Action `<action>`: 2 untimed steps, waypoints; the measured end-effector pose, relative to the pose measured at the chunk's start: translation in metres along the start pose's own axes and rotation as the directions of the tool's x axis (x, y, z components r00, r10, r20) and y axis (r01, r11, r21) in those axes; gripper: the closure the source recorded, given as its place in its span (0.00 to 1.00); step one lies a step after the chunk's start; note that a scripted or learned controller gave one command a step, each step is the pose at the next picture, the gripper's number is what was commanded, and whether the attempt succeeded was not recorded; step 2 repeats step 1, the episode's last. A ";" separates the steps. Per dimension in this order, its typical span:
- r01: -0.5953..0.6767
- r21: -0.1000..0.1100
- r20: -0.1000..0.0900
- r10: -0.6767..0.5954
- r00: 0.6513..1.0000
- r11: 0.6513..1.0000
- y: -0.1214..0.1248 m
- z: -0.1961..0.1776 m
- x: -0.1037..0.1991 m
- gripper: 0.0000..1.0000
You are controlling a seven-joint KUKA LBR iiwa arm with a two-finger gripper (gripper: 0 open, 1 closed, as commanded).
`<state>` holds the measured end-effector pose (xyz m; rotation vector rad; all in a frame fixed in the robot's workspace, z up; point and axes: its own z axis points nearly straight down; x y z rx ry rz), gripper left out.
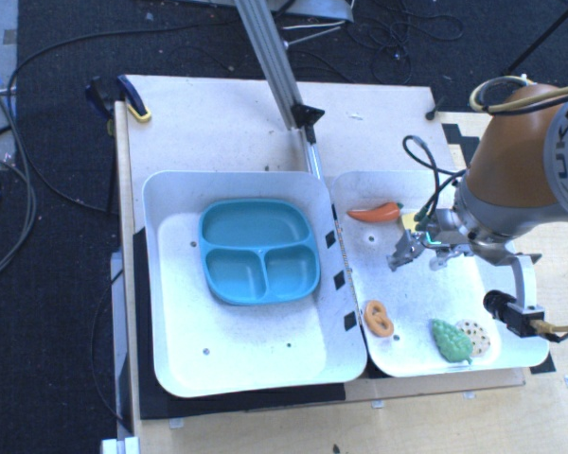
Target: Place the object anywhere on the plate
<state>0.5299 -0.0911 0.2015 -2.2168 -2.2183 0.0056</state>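
- Blue three-compartment plastic plate [260, 252] waits in the left white bin [170, 348], nothing on it.
- Orange toy carrot [374, 213] lies in the right bin [398, 357], just beside the hand [412, 251].
- Hand hovers, fingers apart, nothing between them: the pick comes next, and it calls for closing on the carrot.

From my seat, the plate [260, 251] left of the pincer [418, 251] looks like smooth blue plastic with a soft sheen. Both bins [175, 282] read as matt white plastic. Just above the pincer I see a glossy orange carrot [374, 213]; below it, a rough-looking green lump [452, 340]. The arm's shell [516, 159] shines like polished copper-orange plastic. The bench [208, 126] looks dull and pale.
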 end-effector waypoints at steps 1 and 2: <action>0.000 -0.005 0.001 0.000 1.000 1.000 0.001 -0.002 0.000 0.00; 0.000 -0.005 0.001 0.000 1.000 1.000 0.001 -0.002 0.000 0.00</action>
